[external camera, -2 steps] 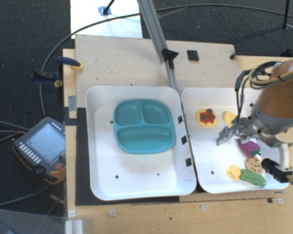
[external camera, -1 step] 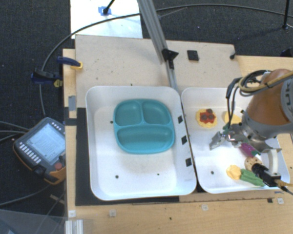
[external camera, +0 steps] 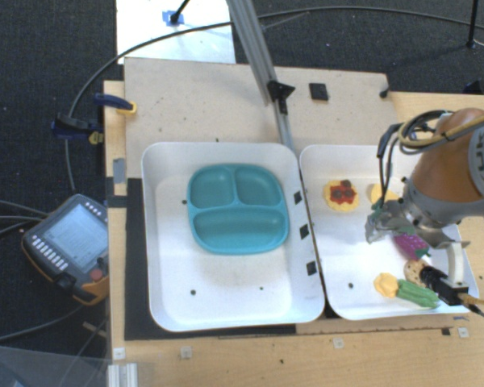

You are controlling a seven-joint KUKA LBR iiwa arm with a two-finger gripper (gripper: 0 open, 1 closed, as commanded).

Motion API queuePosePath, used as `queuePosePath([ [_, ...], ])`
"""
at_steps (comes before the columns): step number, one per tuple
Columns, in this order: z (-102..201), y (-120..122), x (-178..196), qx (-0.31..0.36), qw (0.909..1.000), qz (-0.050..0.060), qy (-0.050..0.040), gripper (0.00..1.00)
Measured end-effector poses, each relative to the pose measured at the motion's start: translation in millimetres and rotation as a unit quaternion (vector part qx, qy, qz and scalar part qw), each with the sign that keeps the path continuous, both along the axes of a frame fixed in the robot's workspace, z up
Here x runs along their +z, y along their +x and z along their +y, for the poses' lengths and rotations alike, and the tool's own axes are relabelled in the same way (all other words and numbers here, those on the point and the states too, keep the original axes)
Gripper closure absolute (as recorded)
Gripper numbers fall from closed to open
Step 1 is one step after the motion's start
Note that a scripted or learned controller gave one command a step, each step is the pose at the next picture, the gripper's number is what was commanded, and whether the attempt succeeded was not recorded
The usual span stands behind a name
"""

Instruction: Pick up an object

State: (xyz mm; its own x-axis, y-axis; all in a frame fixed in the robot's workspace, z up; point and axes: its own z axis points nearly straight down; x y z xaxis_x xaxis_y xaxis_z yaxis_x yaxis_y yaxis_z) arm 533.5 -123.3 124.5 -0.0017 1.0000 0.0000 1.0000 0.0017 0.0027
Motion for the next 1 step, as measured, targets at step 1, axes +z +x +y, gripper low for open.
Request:
queuePosePath([
  [1,-6.2,3.4,45.0,0.001,1.0,-0.001,-0.0006,1.0],
])
